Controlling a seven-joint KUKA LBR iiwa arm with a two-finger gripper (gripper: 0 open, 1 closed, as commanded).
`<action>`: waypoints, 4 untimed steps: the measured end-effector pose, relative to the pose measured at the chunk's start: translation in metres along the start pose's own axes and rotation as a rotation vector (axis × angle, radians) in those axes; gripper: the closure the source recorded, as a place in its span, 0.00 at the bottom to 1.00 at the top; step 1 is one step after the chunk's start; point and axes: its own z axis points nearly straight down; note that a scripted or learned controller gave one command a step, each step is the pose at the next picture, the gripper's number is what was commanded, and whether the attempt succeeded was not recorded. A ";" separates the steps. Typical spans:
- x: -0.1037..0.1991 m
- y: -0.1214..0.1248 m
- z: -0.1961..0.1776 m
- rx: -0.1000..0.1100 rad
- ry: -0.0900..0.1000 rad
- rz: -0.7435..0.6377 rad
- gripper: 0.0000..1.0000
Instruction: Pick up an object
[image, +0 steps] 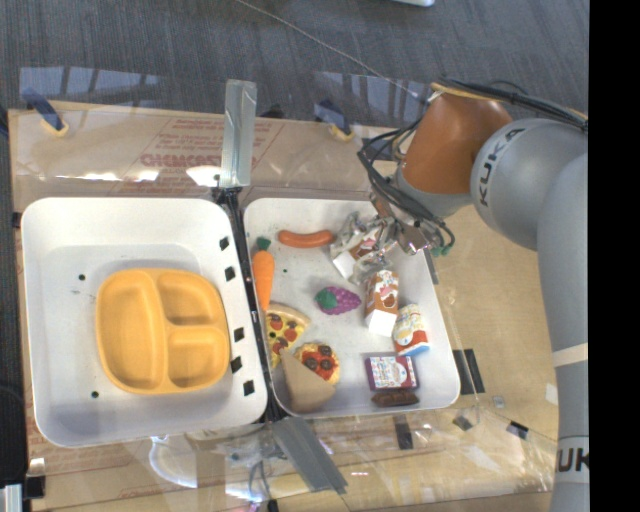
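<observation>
bins on tabletop: left bin (40, 300) holds yellow divided tray (160, 328). right bin (447, 355) holds carrot (262, 278), sausage (305, 238), grapes (338, 299), pizza slice (284, 328), carton (381, 300), purple box (390, 372). end effector (372, 240) at far edge, grip state undeterminable.

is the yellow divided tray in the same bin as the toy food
No, the yellow divided tray sits alone in the left bin, while the carrot and other toy food lie in the right bin.

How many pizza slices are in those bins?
2, both in the right bin: one pizza slice by its left wall below the carrot, another beside it toward the front. More may hide under the gripper.
</observation>
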 end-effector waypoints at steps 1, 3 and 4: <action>0.042 0.018 -0.032 -0.002 0.003 0.080 1.00; 0.000 0.027 -0.199 0.002 0.001 0.437 1.00; 0.004 0.002 -0.125 -0.004 0.008 0.115 1.00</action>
